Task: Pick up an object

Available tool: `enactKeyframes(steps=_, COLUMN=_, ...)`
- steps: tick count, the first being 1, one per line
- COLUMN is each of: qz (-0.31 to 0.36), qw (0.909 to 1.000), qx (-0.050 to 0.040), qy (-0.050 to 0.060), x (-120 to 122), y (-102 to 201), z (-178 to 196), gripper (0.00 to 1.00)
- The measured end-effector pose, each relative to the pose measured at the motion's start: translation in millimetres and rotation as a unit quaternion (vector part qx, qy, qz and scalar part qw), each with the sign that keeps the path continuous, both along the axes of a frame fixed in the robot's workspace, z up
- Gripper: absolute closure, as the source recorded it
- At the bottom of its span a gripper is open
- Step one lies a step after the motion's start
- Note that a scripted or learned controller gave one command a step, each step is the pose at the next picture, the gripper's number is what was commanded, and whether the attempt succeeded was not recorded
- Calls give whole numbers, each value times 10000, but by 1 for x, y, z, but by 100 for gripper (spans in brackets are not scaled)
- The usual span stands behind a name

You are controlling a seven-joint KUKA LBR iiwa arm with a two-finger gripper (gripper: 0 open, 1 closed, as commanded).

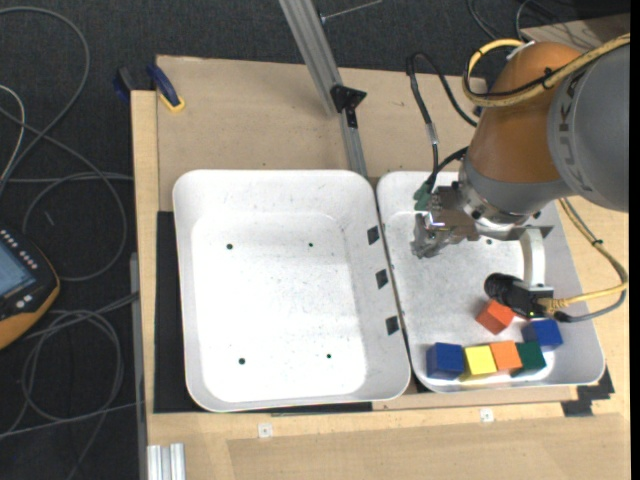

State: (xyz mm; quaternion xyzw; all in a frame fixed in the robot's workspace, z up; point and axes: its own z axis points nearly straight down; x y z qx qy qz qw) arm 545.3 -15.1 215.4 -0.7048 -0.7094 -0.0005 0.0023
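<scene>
You have two shallow white bins side by side on the tabletop [250, 88], in the middle of the frame. The left bin [280, 298] shows a speckled floor with a few small dark dots. The right bin [445, 303] holds all the blocks, gathered in its lower right part. Along that bin's bottom wall runs a touching row: a blue cube [447, 358], a yellow cube [481, 361], an orange cube [506, 354] and a green cube [533, 361], left to right. A second blue block [545, 332] sits just above the green cube, and a tilted orange block [494, 317] lies up and to the left of it, just above the row. The end effector [430, 236] is over the upper left part of the right bin, near the divide between the bins and well apart from the blocks. You cannot tell whether it is spread or pressed together, and you cannot tell whether it touches the bin floor. Three small black clips [381, 278] sit along the seam between the bins. A slanted metal bar [310, 48] crosses the tabletop above them.
</scene>
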Motion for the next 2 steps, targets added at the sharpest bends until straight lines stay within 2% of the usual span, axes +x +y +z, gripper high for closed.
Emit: enactKeyframes(steps=2, qz=3, qw=10000, qx=-7, qy=-15, x=1, y=109, z=-4, gripper=100)
